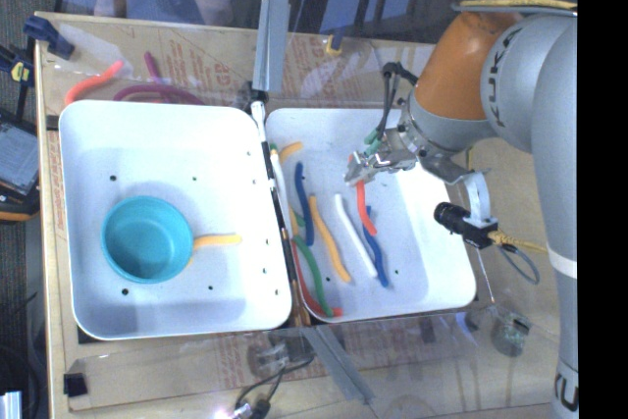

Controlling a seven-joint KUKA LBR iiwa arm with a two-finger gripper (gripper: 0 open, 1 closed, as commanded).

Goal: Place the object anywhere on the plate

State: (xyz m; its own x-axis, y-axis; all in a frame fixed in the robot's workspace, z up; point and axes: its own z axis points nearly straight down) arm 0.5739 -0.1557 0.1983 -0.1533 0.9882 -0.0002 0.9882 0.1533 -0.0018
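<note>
Camera view: "KUKA" lettering on arm (510, 64).

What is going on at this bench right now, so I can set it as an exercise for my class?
A grey arm reaches in over the right bin, its gripper hovering above a scatter of coloured strips. The left bin holds a blue plate with one yellow strip lying just beside it. Whether anything is between the fingers cannot be told, and nothing lies on the plate yet.
</note>
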